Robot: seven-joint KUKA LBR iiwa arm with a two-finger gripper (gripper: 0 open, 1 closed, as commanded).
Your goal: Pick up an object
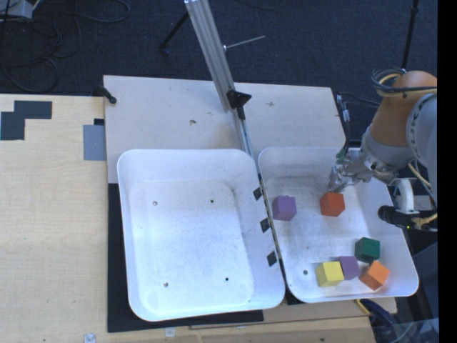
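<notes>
The right bin holds several small cubes. A red cube lies near the bin's middle, and a purple cube sits to its left by the divider. My gripper hangs at the end of the grey arm, directly above and touching or almost touching the red cube's upper edge. I cannot make out whether the cube is gripped. A green cube sits toward the front right. At the front edge a yellow cube, a pale purple cube and an orange cube cluster together.
The left bin stands beside the right one, with black clips along the shared wall. A slanted aluminium rail rises behind the bins. The arm's orange band and cables crowd the right bin's far right side.
</notes>
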